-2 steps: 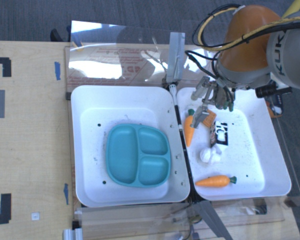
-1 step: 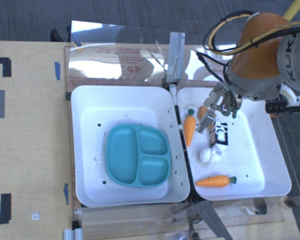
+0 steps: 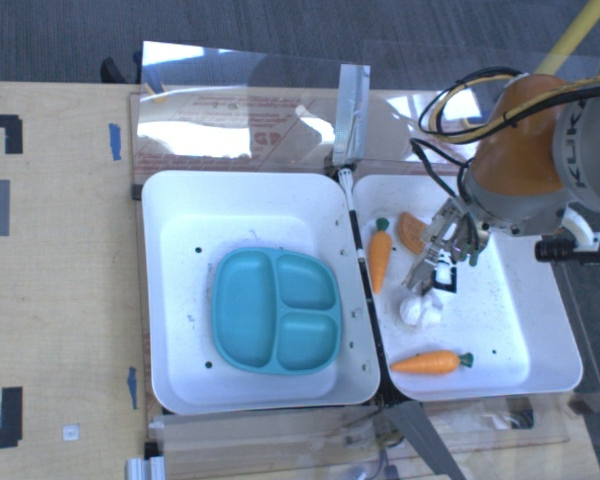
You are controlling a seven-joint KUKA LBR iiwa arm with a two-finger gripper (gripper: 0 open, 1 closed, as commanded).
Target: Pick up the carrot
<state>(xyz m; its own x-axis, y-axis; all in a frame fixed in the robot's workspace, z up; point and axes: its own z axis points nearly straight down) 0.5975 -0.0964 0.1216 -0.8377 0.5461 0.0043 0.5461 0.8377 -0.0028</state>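
While two carrots (image 3: 380, 255) flank it, the claw (image 3: 421, 279), grip unclear, hovers above a white lump (image 3: 420, 311).

Both white bins (image 3: 170, 208) appeared as smooth, glossy plastic, as did the teal divided tray (image 3: 277, 310). The bench (image 3: 50, 268) showed matt, pale wood; the carrots (image 3: 426, 363) looked smooth, slightly shiny plastic.
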